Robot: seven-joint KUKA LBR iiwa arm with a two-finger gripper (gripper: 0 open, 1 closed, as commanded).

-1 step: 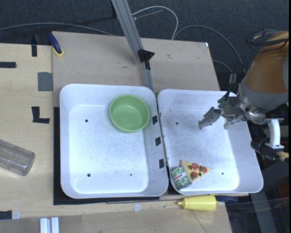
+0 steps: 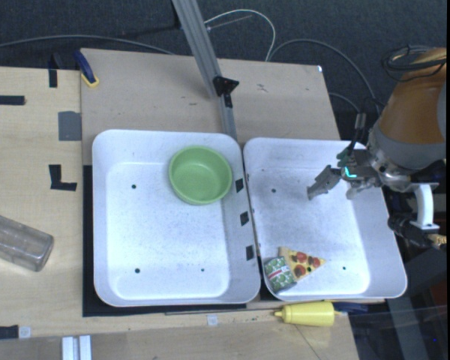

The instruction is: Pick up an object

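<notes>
Item: jaws [image 2: 336,182], apart, empty, over right bin [image 2: 375,276]. You risk missing pizza slice [image 2: 303,262], flat near wall.

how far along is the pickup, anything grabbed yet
Nothing looks picked up yet. The pincer sits above the right bin, with no object seen between its fingers. The pizza slice toy lies at that bin's near edge, the green bowl in the left bin. Whole grasp and lift remain.
</notes>
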